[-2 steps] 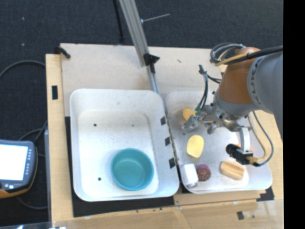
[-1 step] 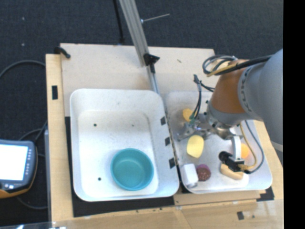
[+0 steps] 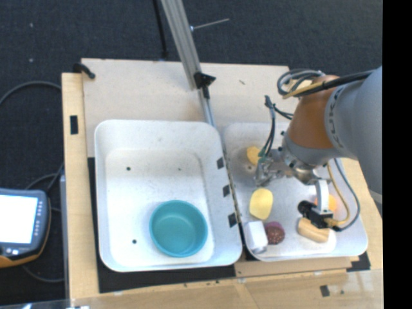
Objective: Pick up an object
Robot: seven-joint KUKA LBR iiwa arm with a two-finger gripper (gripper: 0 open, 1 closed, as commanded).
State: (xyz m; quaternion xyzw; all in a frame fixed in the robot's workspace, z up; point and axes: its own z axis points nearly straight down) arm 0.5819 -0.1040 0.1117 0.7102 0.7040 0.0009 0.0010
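Note:
My gripper (image 3: pixel 264 171) hangs low over the right bin (image 3: pixel 351 237), near its left side. Just below it lies a pale yellow lump (image 3: pixel 261 203), a small gap apart from it. A smaller yellow piece (image 3: pixel 252 154) lies right beside the gripper on its upper left. Along the bin's front edge lie a white block (image 3: pixel 256 235), a dark red ball (image 3: pixel 275 233) and a tan wedge (image 3: pixel 313 232). The arm's grey body and orange band (image 3: pixel 309 118) cover the back of this bin.
The left bin (image 3: pixel 112 140) holds a teal bowl (image 3: pixel 178 228) near its front. A slanted metal rail (image 3: pixel 187 44) runs from the top down to the gap between the bins. A screen device (image 3: pixel 19 224) sits off the bench at far left.

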